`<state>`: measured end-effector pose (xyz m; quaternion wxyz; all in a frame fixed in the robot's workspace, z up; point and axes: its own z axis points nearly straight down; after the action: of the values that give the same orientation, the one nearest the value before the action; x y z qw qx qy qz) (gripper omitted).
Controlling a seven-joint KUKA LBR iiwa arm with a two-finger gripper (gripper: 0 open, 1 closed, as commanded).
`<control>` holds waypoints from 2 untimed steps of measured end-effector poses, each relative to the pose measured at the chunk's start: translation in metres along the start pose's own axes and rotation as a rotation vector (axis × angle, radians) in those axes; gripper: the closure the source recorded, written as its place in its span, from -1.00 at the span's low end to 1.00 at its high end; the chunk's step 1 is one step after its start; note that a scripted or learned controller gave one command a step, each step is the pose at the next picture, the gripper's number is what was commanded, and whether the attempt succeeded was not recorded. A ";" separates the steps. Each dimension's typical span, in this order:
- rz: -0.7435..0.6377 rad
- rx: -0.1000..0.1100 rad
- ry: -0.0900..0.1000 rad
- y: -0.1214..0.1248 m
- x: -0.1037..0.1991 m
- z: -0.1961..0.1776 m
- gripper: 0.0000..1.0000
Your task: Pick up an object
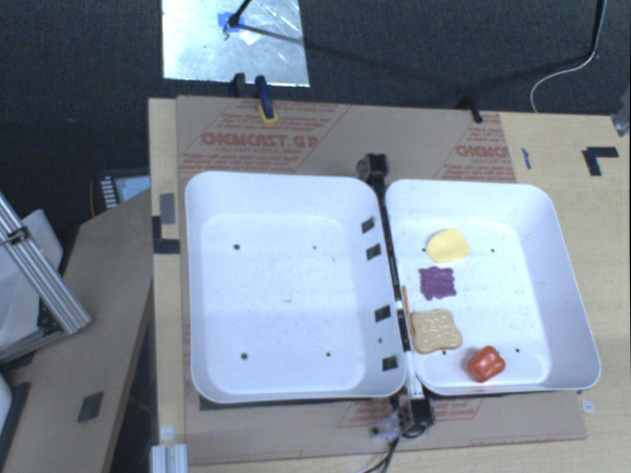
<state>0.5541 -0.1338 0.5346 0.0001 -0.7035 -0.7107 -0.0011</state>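
- Red print on the tan board (pixel 325 131) under the bins reads "CHEMCAST", seen reversed at upper left and again at upper right.
- Right bin (pixel 567 264) holds four items along its left side: yellow piece (pixel 448 245), purple piece (pixel 438 283), tan cracker (pixel 435 331), red pepper (pixel 485 364).
- Left bin (pixel 197 264) lies beside it, touching.
- Pale wooden surface (pixel 582 161); dark carpet behind; shiny foil sheet (pixel 235 28) at upper left.
- Tool state: cannot tell.
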 end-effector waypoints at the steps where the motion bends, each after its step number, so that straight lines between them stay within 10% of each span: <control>1: -0.002 0.005 0.001 0.003 0.091 0.073 1.00; 2: 0.017 0.012 -0.001 -0.058 0.021 0.197 1.00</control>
<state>0.4958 -0.1128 0.3378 0.0041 -0.7095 -0.7047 0.0035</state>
